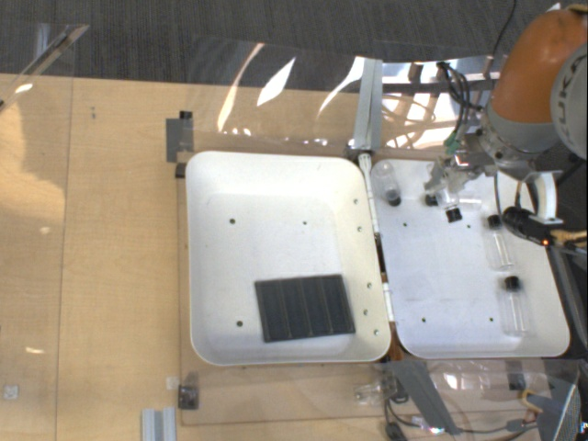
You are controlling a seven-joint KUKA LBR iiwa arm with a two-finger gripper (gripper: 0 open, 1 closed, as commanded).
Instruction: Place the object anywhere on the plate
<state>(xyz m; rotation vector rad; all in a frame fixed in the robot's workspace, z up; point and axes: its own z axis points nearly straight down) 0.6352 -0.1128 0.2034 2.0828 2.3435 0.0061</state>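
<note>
over the right bin's (pixel 478 329) far end the arm (pixel 542 81) hangs, gripper (pixel 450 186) pointing down, its state unclear.

Even, bright overhead light, no hard shadows. White left bin (pixel 276 191) close to blown out, soft shading only along its rim. Glare streaks on the clear panel (pixel 276 81) at the far side, more reflections at far right by the arm (pixel 542 81). Wood bench (pixel 92 246) has faint pale patches far left. Overall slightly soft, small parts in the right bin (pixel 459 283) lack detail.
</note>
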